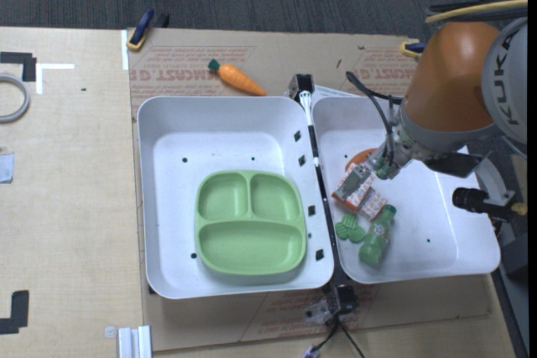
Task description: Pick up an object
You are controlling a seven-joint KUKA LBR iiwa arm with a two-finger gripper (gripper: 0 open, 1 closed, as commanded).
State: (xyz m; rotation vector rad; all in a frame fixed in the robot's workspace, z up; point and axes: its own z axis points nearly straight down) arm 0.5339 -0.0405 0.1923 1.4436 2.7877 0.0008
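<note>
My gripper (379,166) hangs low over the left part of the right bin (436,251), under the arm's orange band. Just below and left of it lies a small red and white box (362,197), tilted. A green bottle (377,237) lies on its side in front of the box, with a small green toy (348,227) beside it. An orange object (363,157) peeks out next to the gripper, mostly hidden by it. I cannot make out whether the gripper touches the box.
The left bin (168,138) holds a green divided plate (250,222). A toy carrot (238,78) lies on the cardboard behind the bins. The divider between the bins (315,172) runs close to the left of the objects.
</note>
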